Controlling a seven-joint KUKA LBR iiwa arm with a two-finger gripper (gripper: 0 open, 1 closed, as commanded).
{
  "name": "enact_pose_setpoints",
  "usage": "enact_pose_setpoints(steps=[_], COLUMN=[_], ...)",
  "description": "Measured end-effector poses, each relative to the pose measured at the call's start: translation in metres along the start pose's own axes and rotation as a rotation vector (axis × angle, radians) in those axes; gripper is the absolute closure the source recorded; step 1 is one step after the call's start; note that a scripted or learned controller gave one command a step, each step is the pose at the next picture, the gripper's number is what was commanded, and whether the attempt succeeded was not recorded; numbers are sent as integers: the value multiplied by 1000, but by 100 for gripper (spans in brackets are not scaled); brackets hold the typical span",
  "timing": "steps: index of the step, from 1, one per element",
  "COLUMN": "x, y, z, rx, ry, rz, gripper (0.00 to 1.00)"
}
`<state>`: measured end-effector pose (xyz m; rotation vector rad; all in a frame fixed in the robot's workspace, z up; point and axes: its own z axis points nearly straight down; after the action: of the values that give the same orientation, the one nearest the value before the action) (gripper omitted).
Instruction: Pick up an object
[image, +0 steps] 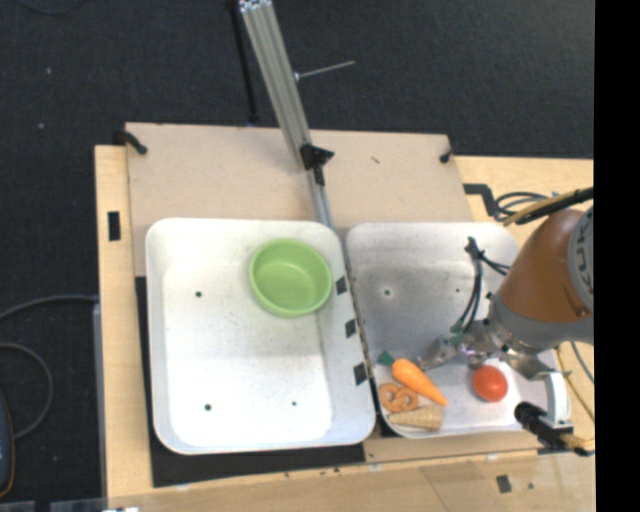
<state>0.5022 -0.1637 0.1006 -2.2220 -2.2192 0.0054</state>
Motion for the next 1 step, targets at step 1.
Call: enact_pose_setpoints(steps=[1], x=[0], y=[3], z=[-14], rx=[-9], ry=[1], rz=[5], gripper=[100])
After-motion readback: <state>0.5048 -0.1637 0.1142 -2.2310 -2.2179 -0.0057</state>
